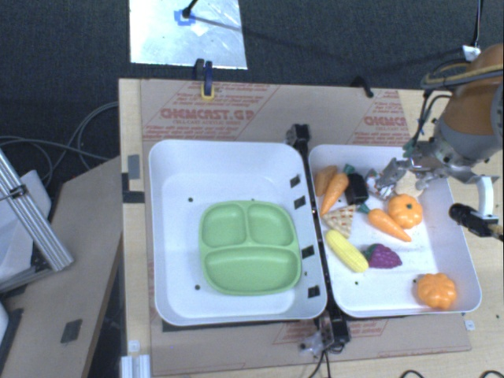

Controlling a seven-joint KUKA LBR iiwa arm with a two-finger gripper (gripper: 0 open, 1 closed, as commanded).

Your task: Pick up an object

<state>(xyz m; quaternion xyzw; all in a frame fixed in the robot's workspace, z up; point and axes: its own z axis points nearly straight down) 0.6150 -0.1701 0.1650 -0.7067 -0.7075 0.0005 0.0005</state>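
Reaching in from the right edge of the frame, the gripper (387, 181) hangs over the upper part of the right bin (461, 246), its metal fingers pointing left and down; whether they are spread or closed cannot be told from this angle, and nothing shows between them. Nearest the bottom of the frame in that bin sits an orange pumpkin (436, 290) at the lower right corner. Above it, toward the middle, lie a purple bunch of grapes (383, 255) and a yellow corn cob (346, 250), close together. Farther up come a carrot (388, 224), a round orange fruit (405, 209) touching it, and a pale wedge (341, 218). At the bin's upper left lie two more carrots (331, 186) with a black item (356, 187) just beside them, near the gripper. The left bin (177, 179) holds a green divided plate (250, 246) in its lower half.
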